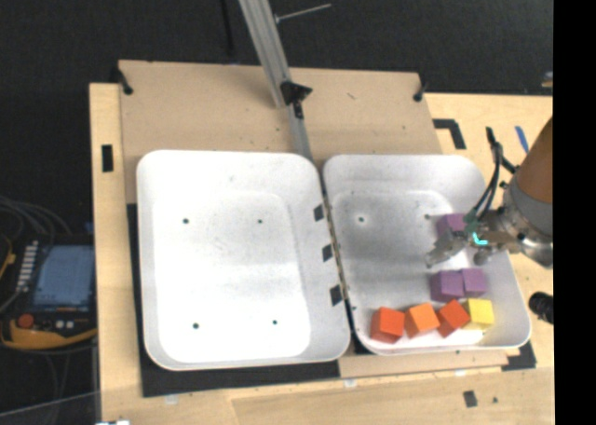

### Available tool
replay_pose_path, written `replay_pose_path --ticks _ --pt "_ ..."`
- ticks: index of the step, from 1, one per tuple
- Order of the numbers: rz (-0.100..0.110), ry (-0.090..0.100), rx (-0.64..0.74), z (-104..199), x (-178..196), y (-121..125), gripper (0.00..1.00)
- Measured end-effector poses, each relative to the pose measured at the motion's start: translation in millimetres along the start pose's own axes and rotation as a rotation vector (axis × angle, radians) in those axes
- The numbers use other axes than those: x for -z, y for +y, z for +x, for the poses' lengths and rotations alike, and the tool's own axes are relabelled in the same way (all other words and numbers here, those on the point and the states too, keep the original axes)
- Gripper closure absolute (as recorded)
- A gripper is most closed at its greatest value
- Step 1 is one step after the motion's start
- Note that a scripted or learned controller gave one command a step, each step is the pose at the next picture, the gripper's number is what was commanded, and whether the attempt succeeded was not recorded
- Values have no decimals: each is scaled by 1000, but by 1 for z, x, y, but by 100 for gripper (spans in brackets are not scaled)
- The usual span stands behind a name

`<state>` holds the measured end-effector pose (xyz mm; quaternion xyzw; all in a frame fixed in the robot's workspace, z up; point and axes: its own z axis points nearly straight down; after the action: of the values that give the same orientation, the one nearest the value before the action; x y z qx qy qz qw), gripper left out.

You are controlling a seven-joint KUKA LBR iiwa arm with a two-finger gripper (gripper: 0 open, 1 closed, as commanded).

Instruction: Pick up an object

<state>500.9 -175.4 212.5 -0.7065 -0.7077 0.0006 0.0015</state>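
Hand [453, 244] beside purple block [453, 224], right bin [391, 181].

The two white bins [233, 255] look like smooth plastic, faintly scuffed; the bench [372, 111] beneath is matt, raw fibreboard; the slanted pole [261, 27] is dull metal.

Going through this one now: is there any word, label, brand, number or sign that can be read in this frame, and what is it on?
None can be read.
The blue-screened device at the bench's left edge is too small and blurred to show any text.
The blocks in the right bin have plain faces.
The black marks on the bench are tape pieces, not characters.
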Motion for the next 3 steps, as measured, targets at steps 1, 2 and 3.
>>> replay_pose_path --ticks 1,2,3 --pt "-5 -2 -2 0 2 1 0" --pt "1 -1 -3 -1 -42 -6 0" --pt "-18 -9 -4 -1 -84 0 0"
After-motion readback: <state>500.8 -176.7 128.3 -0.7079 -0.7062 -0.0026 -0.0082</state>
